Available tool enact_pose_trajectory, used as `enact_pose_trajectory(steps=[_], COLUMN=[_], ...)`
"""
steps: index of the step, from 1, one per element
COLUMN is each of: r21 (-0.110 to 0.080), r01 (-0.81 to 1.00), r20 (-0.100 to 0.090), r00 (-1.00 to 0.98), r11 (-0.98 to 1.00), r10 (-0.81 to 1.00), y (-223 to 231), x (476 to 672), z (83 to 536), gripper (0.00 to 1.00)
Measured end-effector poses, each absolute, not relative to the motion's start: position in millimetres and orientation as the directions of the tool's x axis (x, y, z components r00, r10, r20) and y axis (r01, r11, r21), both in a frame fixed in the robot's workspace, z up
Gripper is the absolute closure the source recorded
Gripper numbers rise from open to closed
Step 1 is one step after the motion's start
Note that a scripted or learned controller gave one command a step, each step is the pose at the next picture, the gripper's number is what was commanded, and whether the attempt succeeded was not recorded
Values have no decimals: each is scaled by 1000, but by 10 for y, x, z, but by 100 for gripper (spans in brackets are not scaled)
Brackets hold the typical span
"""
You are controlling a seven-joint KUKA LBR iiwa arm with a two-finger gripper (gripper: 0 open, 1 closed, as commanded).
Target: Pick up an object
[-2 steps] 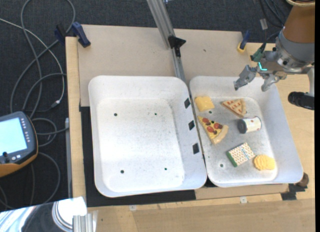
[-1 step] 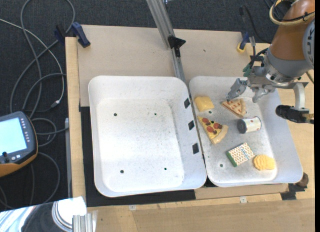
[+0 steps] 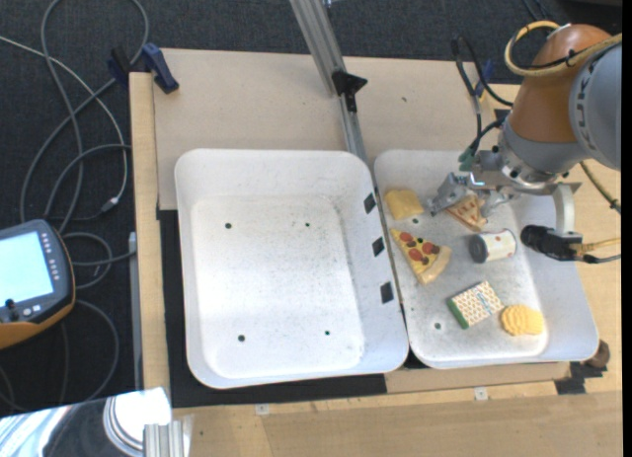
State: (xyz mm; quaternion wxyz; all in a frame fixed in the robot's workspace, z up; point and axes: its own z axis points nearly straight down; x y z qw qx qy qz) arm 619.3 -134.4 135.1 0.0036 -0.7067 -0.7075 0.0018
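Right bin (image 3: 568, 342) contents: yellow wedge (image 3: 403, 203) at the left wall, pizza slice (image 3: 421, 255) just below it, tan toast-like piece (image 3: 470, 212) under the tool, white cylinder (image 3: 493, 246) on its side, green-edged cracker (image 3: 473, 304), yellow cookie (image 3: 521, 320).

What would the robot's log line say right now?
end effector: over right bin, at toast piece | pizza slice: untouched | grasp: unclear

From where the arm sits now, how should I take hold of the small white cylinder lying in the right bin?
The white cylinder lies on its side, long axis roughly left-right in the camera view. Bring the tool straight down and close across its round body near the middle. The toast-like piece sits close behind it, so that side looks tighter; the near side is freer.
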Motion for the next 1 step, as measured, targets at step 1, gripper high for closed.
enact_pose_trajectory(steps=[1], r21=[3], r01=[1000], r20=[-2], r00=[0], r11=[0], r10=[1000], y=[-1351], x=[6217], z=[961], gripper=[0])
